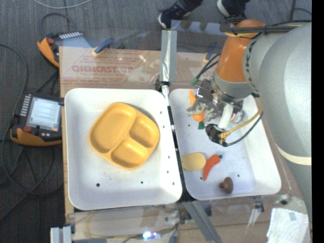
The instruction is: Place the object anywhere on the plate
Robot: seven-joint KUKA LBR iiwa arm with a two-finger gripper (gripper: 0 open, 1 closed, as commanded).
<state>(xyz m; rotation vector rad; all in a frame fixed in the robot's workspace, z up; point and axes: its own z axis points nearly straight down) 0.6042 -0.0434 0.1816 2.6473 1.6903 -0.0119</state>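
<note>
Beside the fingers (198,116) lies a carrot (193,99).

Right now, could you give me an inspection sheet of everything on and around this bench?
Surface: two shallow white bins, left bin and right bin, side by side.
Job's things: yellow three-compartment plate in the left bin; carrot under the gripper.
Clutter: pale potato-like piece, red chili pepper, small brown item, all in the right bin.
Gripper: gripper low over the right bin's far end.
Cables: white cord and black cables on the floor.
Surroundings: teach pendant, person's shoes.
</note>
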